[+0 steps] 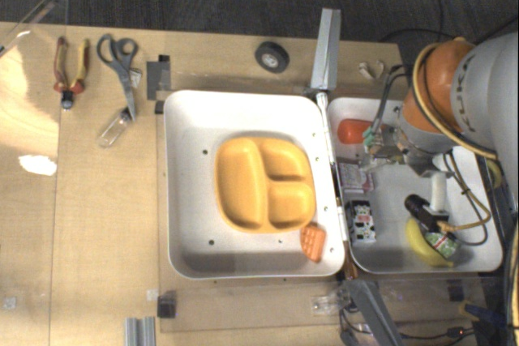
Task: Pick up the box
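Note:
A small white box with dark print (361,222) lies against the left wall of the right bin (478,263), towards its front. My gripper (381,151) hangs over the back left part of that bin, under the grey arm and its orange band. It sits behind the box and apart from it. A flat pinkish packet (349,173) lies between the gripper and the box. Nothing shows held in the gripper.
In the right bin, a red-orange object (353,130) rests at the back left and a yellow banana-like object (428,245) at the front. The left bin (186,174) holds a yellow divided plate (264,182) and an orange ridged piece (313,241). Scissors (122,65) and pliers (69,69) lie on the bench.

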You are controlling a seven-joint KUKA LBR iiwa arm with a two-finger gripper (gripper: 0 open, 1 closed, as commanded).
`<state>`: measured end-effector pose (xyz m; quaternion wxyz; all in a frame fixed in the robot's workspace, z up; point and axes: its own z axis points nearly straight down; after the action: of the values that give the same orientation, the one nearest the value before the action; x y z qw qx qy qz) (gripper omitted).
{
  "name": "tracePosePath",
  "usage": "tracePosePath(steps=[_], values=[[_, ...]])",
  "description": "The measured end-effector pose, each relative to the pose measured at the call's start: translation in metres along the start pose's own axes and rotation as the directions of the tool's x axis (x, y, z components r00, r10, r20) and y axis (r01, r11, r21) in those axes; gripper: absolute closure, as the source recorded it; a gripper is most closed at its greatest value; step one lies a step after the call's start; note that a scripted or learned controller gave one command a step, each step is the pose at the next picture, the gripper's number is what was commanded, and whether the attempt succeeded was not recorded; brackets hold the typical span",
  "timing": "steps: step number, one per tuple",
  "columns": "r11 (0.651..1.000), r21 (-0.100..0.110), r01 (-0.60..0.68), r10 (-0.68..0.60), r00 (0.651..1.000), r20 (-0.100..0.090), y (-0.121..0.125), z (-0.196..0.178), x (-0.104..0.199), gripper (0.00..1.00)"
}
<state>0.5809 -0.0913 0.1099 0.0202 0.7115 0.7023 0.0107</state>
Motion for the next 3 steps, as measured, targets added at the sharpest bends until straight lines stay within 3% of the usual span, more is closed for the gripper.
tracePosePath(steps=[1,2,3], values=[[1.000,0.003,0.002,-0.002,1.000,-0.003,-0.001,0.001,0.002,0.00],[0.999,0.032,0.019,-0.018,1.000,-0.012,-0.002,0.020,0.005,0.00],[0.999,0.026,0.021,-0.021,1.000,-0.012,0.001,0.009,0.006,1.00]])
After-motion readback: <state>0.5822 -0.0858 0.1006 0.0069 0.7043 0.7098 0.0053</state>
